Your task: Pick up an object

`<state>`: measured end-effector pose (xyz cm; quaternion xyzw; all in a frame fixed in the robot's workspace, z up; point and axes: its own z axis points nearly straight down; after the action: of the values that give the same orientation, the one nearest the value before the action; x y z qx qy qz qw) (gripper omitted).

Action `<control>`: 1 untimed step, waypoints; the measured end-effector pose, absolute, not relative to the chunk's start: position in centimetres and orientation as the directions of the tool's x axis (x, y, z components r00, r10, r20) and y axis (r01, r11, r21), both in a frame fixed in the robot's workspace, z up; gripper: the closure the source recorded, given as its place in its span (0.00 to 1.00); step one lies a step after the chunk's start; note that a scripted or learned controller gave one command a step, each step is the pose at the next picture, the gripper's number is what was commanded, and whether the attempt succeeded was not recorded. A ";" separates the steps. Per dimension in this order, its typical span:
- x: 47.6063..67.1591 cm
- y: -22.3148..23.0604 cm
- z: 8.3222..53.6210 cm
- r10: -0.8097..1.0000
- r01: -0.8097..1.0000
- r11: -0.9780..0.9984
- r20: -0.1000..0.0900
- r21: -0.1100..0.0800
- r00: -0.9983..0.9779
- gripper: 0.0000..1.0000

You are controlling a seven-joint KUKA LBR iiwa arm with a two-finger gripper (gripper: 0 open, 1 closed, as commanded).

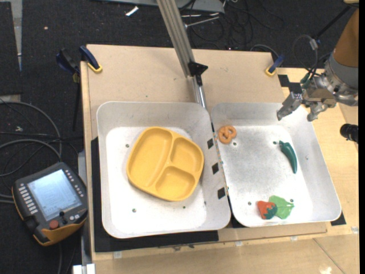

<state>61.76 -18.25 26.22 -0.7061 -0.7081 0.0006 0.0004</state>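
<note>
My gripper (299, 112) hangs open above the far right corner of the right bin (319, 170), with nothing between its fingers. A green pepper (288, 154) lies in that bin just below and left of the gripper. A small orange pretzel (227, 134) rests near the bin's far left corner. A red and green toy, like a strawberry on a leaf, (275, 208) sits near the bin's front edge.
The left bin (111, 170) holds a yellow divided plate (166, 163). A slanted metal pole (179, 36) rises from between the bins at the back. A teach pendant (48, 201) lies off the bench at the left. Clamps sit on the bench's far corners.
</note>
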 end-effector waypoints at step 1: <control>61.8 -18.2 26.2 1.000 1.000 0.003 0.000 -0.002 -0.003 0.00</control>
<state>61.75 -18.24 26.22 -0.7061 -0.7081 0.0007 0.0004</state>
